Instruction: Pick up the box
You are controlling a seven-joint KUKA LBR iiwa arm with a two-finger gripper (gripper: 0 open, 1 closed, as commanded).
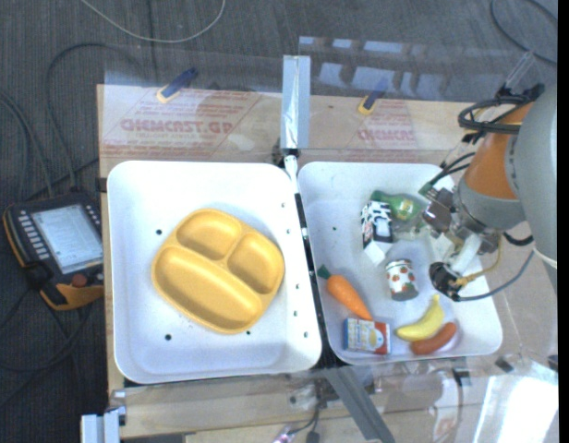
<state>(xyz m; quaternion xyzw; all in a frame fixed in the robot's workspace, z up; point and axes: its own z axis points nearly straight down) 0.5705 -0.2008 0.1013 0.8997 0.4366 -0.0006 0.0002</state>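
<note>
- The box [366, 336] – small, red and white – lies in the near part of the right bin [340, 187], just beside the tip of a carrot [347, 296].
- To its right lie a banana [425, 321] and a reddish sausage [434, 339], touching each other.
- A small patterned can [402, 280] stands mid-bin; farther back lie a black-and-white carton [377, 221] and a green item [400, 207].
- The pincer [440, 220] hangs over the bin's right side, well apart from the box – released or clenched, I cannot tell.
- The left bin [137, 340] holds a yellow divided plate [218, 269].
- Both bins rest on the desk [127, 146].
</note>
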